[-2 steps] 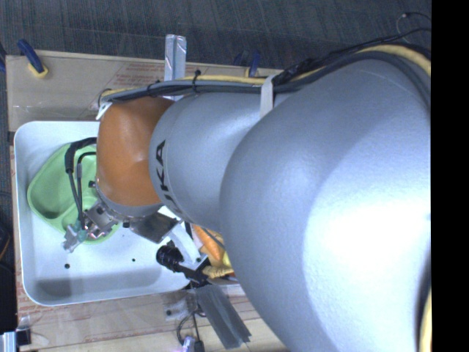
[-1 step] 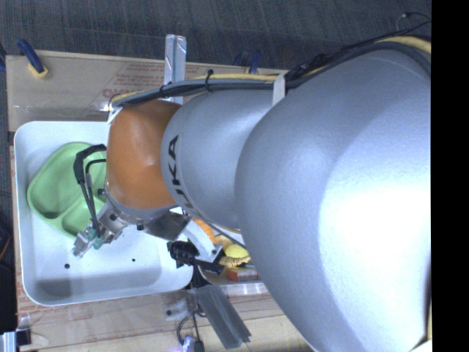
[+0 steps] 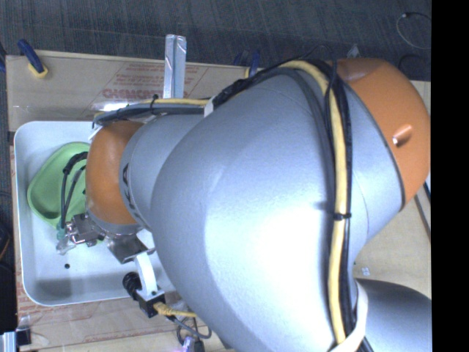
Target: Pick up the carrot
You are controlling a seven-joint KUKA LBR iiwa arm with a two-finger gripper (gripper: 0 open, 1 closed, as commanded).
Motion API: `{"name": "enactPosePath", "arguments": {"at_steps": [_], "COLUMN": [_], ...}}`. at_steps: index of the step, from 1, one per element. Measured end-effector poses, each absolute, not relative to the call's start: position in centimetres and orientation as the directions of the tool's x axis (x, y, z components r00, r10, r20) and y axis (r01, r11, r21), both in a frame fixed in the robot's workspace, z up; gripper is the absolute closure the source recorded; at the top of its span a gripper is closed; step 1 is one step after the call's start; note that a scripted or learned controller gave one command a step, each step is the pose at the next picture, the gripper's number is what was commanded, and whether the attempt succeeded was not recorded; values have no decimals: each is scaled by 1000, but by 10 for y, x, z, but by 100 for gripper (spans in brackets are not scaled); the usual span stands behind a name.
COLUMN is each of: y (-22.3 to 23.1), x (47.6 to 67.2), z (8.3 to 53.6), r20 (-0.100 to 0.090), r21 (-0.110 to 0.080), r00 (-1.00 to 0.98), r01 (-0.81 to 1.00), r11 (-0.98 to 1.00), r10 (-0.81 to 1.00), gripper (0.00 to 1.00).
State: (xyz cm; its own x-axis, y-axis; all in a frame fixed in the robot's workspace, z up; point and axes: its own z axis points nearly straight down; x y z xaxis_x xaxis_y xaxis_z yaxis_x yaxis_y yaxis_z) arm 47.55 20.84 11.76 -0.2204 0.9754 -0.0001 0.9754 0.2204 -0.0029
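Reaching in from the right, the grey arm (image 3: 271, 211) is seen across most of the view, its smooth rounded shell crossed by a yellow cable (image 3: 338, 196) bundled with black ones. An orange band (image 3: 106, 174) is worn just above the wrist, and a larger glossy orange cap (image 3: 388, 134) sits well behind it. The gripper (image 3: 73, 233) is lowered into the left white bin (image 3: 44, 288), a shallow tray with rounded corners; whether it is released or clenched cannot be told, as its metal parts are small and partly covered. A soft green object (image 3: 55, 182) is found just above the gripper, touching or overlapped by it. The carrot cannot be made out. Beyond the wrist, faint red printing on the cardboard sheet (image 3: 132, 79) is visible but cannot be read. An upright metal post (image 3: 174, 64) stands there.
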Motion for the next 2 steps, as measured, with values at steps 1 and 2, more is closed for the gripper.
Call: {"name": "enactPosePath", "arguments": {"at_steps": [1, 2], "y": [208, 170], "x": [475, 509], "z": [127, 216], "r20": [0, 1], "r21": [-6, -3], "r00": [-226, -321], "r01": [974, 947], "r11": [226, 321], "r10": [974, 947], "gripper": [100, 100]}}
